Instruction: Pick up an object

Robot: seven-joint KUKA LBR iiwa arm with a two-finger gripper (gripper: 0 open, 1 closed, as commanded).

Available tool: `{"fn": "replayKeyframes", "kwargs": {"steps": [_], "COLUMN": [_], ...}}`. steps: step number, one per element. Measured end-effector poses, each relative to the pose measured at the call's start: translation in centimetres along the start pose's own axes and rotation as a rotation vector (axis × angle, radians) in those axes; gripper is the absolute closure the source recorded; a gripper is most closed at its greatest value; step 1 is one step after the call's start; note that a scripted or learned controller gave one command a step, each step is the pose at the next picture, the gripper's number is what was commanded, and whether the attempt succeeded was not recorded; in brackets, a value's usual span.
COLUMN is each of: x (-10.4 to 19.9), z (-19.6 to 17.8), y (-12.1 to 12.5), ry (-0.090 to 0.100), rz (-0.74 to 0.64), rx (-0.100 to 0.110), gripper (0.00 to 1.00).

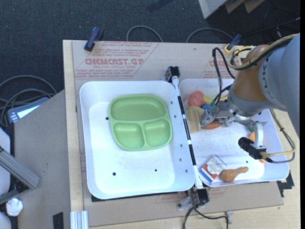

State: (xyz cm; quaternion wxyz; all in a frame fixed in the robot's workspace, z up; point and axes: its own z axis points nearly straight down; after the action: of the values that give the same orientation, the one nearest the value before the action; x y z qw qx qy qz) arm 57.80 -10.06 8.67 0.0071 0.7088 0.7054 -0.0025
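Observation:
My gripper (213, 118) is down in the right bin (272, 173), near its left side, with the grey arm and its orange band (248, 85) above it. An orange carrot-like piece (213, 125) lies right under the gripper, partly hidden by it. A beige bread-shaped piece (194, 119) sits just left of the gripper, and a pink-red round object (196, 99) lies behind that. Near the bin's front lie a small white, red and blue box (213, 167) and a brown drumstick (233, 174).
The left bin (95, 175) holds a green divided plate (141, 121). A black clamp (172, 73) sits where the two bins meet at the back. Cables loop around the arm, and a black part (251, 147) with a small orange piece (252, 137) hangs over the right bin.

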Motion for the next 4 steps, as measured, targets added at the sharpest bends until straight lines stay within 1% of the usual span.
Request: {"fn": "replayKeyframes", "kwargs": {"steps": [1, 2, 3, 4], "x": [-0.1, -1.3, 0.2, 0.1], "z": [0.3, 0.6, 0.6, 0.5], "y": [5.1, 7.5, 8.5, 8.5], "ry": [0.004, 0.016, 0.015, 0.015], "rz": [0.001, -0.008, -0.002, -0.003], "rx": [0.02, 0.029, 0.023, 0.024], "gripper": [0.0, 0.0, 0.0, 0.0]}}
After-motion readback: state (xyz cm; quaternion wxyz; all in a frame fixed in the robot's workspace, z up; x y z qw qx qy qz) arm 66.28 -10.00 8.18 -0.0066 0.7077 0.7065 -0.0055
